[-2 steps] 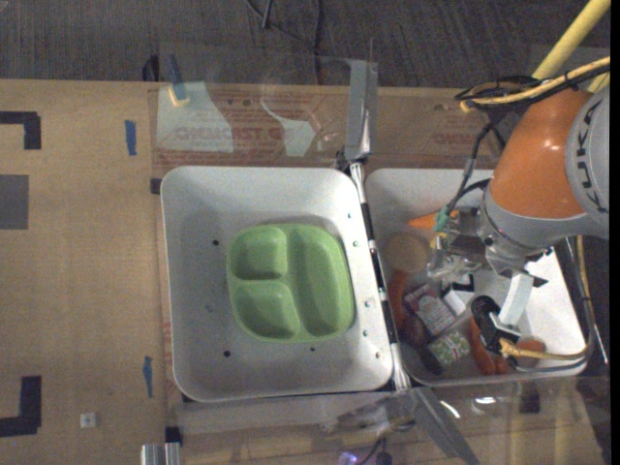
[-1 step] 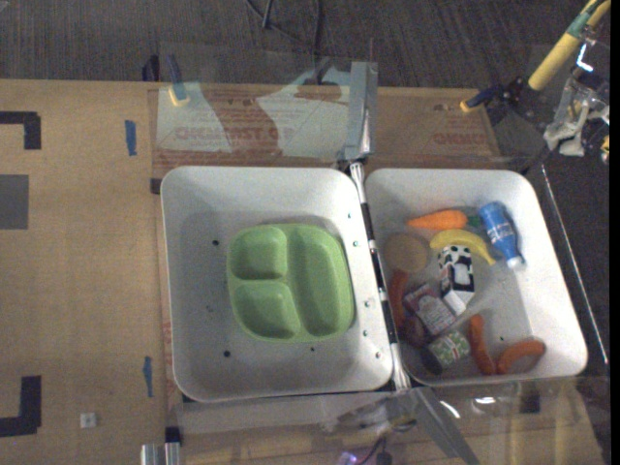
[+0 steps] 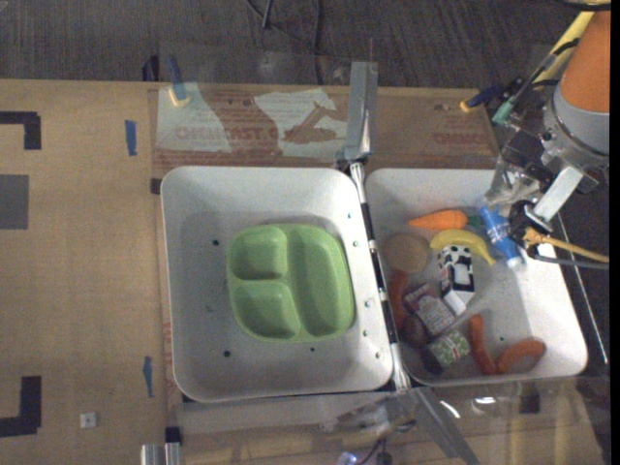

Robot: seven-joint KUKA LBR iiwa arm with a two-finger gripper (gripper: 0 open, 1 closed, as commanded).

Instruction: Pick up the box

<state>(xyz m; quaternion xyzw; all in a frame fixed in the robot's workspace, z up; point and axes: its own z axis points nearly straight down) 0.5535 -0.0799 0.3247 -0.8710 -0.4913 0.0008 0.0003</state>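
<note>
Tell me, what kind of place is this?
Probably a robotics lab bench: a robot arm at two white bins, one holding a green divided plate, the other cluttered with toy food.

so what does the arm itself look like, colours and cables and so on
The arm is grey, with a broad orange band above the wrist. Below that is a boxy pincer of grey and silver metal. A thin yellow cable trails from the wrist end.
</note>
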